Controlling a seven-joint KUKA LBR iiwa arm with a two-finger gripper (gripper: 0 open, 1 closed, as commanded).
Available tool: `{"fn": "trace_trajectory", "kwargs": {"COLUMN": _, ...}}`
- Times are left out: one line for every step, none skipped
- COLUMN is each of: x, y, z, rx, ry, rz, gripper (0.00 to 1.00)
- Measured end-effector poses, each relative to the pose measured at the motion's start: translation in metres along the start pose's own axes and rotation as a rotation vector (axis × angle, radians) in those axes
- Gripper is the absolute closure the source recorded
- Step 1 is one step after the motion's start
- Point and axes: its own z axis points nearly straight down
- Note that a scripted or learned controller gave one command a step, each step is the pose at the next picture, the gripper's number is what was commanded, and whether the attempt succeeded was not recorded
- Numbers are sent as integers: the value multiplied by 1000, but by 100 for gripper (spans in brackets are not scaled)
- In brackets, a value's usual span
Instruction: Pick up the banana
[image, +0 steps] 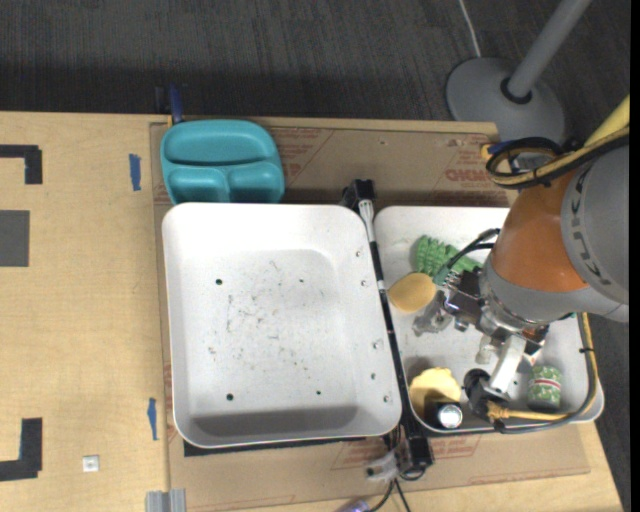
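Your banana (430, 383) lies in the right bin (400, 240) at lower right of frame, below a tan round fruit (411, 292). The pincer (440, 315) hangs just above; you cannot tell its state.

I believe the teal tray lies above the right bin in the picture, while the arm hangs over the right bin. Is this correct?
Not quite. The camera view shows the teal tray above the left bin, not the right one. The arm does hang over the right bin.
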Motion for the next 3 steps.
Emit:
{"fn": "trace_trajectory", "kwargs": {"x": 40, "y": -22, "z": 0, "rx": 0, "ry": 0, "rz": -159, "gripper": 0}}
{"fn": "trace_trajectory", "kwargs": {"x": 97, "y": -53, "z": 0, "rx": -1, "ry": -1, "rz": -484, "gripper": 0}}
{"fn": "trace_trajectory", "kwargs": {"x": 134, "y": -72, "z": 98, "rx": -6, "ry": -1, "rz": -1038, "gripper": 0}}
